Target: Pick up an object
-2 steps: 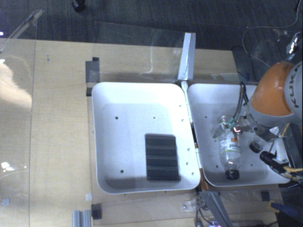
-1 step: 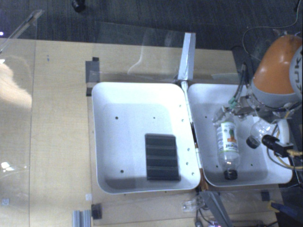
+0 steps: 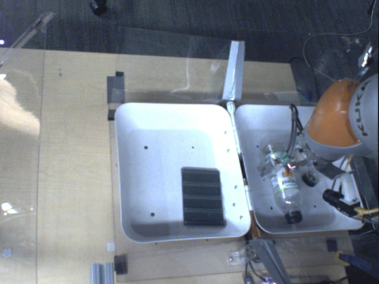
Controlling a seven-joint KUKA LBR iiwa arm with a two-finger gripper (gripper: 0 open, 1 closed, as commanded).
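Claw (image 3: 294,165) is down inside the right bin (image 3: 260,129), hanging off the grey arm with the big orange band (image 3: 334,120) that comes in from the right. Honestly can't tell if it's wide or narrow, the wrist and a black cable (image 3: 293,129) cover most of it, and nothing shows between the tips clearly enough to call it a grip.

The thing to pick is a clear plastic bottle (image 3: 283,185) lying on its side on the floor of that same right bin, black cap (image 3: 294,218) pointing toward the near edge, label around the middle. Its far end sits right at the claw, pretty much under it, touching or just beside, can't say which. The rest of the bottle stretches toward the near side, away from the wrist.

Left bin (image 3: 136,158) has a black ribbed block (image 3: 202,196) lying flat near its near right corner, well apart from the claw. Both bins sit side by side on the light wood counter (image 3: 71,176).
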